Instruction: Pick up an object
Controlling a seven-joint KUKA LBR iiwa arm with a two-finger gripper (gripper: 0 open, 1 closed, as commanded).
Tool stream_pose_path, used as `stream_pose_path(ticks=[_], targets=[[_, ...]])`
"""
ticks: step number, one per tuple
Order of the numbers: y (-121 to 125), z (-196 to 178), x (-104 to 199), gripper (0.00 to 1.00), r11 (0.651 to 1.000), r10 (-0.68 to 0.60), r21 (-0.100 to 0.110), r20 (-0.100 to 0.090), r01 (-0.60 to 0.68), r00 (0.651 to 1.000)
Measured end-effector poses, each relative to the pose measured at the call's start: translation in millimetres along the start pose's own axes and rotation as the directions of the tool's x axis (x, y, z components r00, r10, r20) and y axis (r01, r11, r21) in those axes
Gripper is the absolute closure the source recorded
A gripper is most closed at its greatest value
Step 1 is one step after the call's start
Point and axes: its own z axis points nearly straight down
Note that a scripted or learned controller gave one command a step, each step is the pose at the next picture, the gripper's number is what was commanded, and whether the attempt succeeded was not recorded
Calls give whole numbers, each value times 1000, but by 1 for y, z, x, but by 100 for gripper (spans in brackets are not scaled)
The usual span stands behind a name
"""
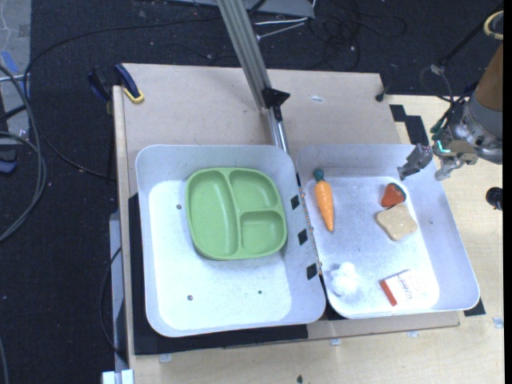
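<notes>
Hanging over the far right corner of the right bin (460, 246), the fingers (426, 163) of the robot arm (488, 106) stand open, with nothing between them. They sit above the bin's back edge, near a red thing (392, 194) that I cannot name for sure.

The right bin holds five things. A toy carrot (324, 202) with a green top lies near the bin's left edge, pointing toward the front. The red thing rests near the back, and a tan piece like bread (398, 223) lies just in front of it, touching it or almost touching. A small white fluffy ball (346, 279) sits near the front left corner. A little red and white box (398, 287) lies near the front right corner.

The left bin (160, 294) holds a green plate (237, 213) with three parts. The plate sits toward the back of that bin.

Both bins rest side by side on the counter (200, 106).
</notes>
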Motion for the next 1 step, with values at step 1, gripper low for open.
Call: stream_pose_path(ticks=[1], targets=[[1,-1,0,0,1000,0,-2,1,0,1000]])
